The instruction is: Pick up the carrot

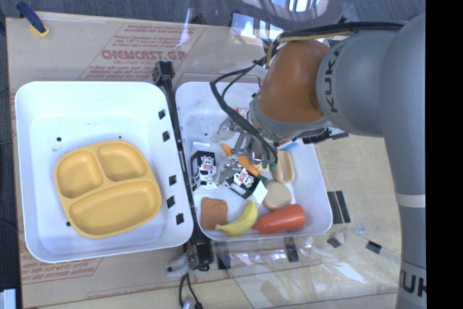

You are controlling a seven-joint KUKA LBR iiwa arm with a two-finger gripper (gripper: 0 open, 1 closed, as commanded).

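The grey arm's jaws (pixel 242 155) hovered just above the small orange carrot (pixel 244 161); whether they were spread was unclear. Centring over it would help.

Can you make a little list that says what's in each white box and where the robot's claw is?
left bin: yellow divided plate
right bin: banana, red-orange carrot, brown piece, hot dog bun, two black-and-white items
carrot spot: near edge of right bin, beside the banana
arm: reaching in over the right bin
claw: down among the toys, above the carrot in the picture
claw on carrot: no, apart from it
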